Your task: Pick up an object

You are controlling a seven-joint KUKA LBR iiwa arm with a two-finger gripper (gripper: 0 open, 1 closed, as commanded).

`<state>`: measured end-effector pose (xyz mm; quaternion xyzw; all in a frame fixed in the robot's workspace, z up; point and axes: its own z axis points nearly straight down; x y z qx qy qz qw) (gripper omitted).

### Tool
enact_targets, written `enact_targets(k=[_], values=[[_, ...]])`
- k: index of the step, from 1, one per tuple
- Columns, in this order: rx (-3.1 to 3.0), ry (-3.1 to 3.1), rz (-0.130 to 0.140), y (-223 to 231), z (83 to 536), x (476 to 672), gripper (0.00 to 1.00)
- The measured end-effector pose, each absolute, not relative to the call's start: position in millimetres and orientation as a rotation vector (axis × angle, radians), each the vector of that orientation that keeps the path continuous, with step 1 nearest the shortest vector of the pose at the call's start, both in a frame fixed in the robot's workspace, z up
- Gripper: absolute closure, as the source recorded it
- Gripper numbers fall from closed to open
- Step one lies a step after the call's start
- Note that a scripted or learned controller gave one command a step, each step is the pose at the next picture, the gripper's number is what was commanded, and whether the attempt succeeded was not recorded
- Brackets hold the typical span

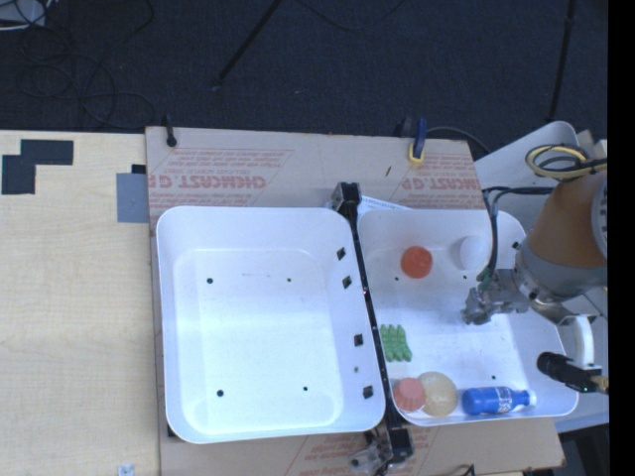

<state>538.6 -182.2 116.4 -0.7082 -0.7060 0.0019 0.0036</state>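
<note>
I am hovering my end effector (480,308) low over bare floor at the centre-right of the right white plastic bin (516,228); whether it is apart or together I cannot tell. The small round orange ball (417,261), to its upper left, is sitting nearest, so I am judging it the easiest pick.

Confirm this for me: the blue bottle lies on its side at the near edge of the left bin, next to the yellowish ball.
One thing is wrong: the bin. In the camera view, the blue bottle lies on its side at the near edge of the right bin, not the left one, next to the yellowish ball.
</note>
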Motion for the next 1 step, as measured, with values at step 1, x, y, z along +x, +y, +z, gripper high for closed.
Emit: enact_targets(k=[1], values=[[-2.22, -2.212, 0.006, -182.1, 115.9, 538.6, 0.0]])
